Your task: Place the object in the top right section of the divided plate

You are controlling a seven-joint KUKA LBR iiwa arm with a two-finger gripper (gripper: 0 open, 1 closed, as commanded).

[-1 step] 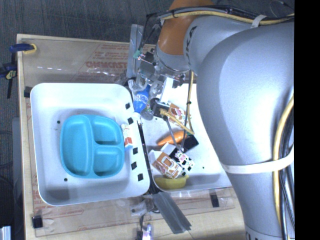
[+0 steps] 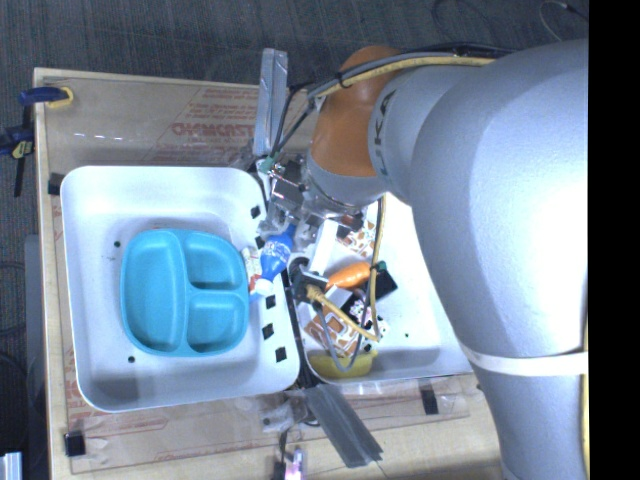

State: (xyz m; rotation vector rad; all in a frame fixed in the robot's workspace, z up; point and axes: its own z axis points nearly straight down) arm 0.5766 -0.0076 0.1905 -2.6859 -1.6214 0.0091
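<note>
Two white bins (image 2: 80, 268) sat on the bench; the gripper (image 2: 285, 230), finger state impossible to tell, hovered over crowded clutter, risking a wrong pick for the blue divided plate (image 2: 185, 290).

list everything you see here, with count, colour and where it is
divided plate: 1, light blue, in the left bin
bins: 2, white, side by side on the bench
carrot-like object: 1, orange, in the right bin
yellow bowl: 1, yellow, at the near edge of the right bin
patterned packets: a few, brown and white, in the right bin
bench: 1, pale wood
arm: 1, grey with orange band, over the right bin
gripper: 1, by the bins' divide
</note>
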